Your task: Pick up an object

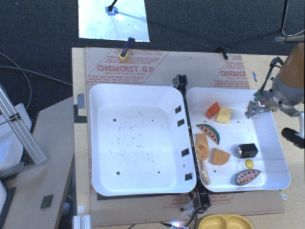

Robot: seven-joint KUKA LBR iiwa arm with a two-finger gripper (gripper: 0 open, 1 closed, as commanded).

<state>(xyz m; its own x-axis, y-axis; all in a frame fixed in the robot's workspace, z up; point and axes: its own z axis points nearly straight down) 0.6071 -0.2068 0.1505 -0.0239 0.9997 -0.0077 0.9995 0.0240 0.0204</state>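
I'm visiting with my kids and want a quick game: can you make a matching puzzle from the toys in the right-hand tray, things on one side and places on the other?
Things:
1. orange block
2. black box
3. yellow ball
4. yellow cube

Places:
A. just below the black box
B. right beside the orange block
C. far-left spot among the toys
D. right of the tan wedge

Pairs: 1-C, 2-D, 3-A, 4-B
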